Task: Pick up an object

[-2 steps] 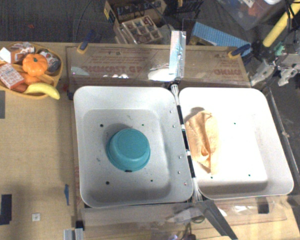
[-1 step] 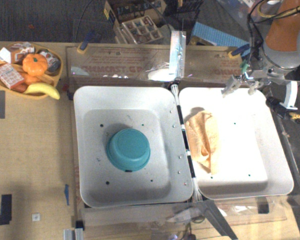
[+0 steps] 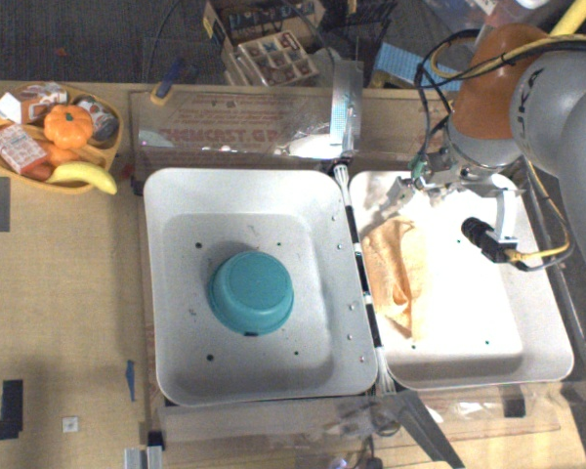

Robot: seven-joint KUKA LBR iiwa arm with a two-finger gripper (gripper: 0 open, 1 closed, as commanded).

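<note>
A tan-orange cloth (image 3: 396, 272) lies crumpled along the left side of the right bin (image 3: 488, 350). A teal bowl (image 3: 252, 291) sits upside down in the middle of the left bin (image 3: 176, 213). My gripper (image 3: 402, 195) hangs over the far left corner of the right bin, just above the cloth's upper end. Nothing shows in its grasp. The grey arm with its orange band (image 3: 493, 62) reaches in from the upper right.
A black cable end (image 3: 483, 237) from the arm hangs over the right bin's middle. A basket of toy food (image 3: 54, 140) stands at the far left of the bench. A clear plastic sheet (image 3: 244, 130) lies behind the bins.
</note>
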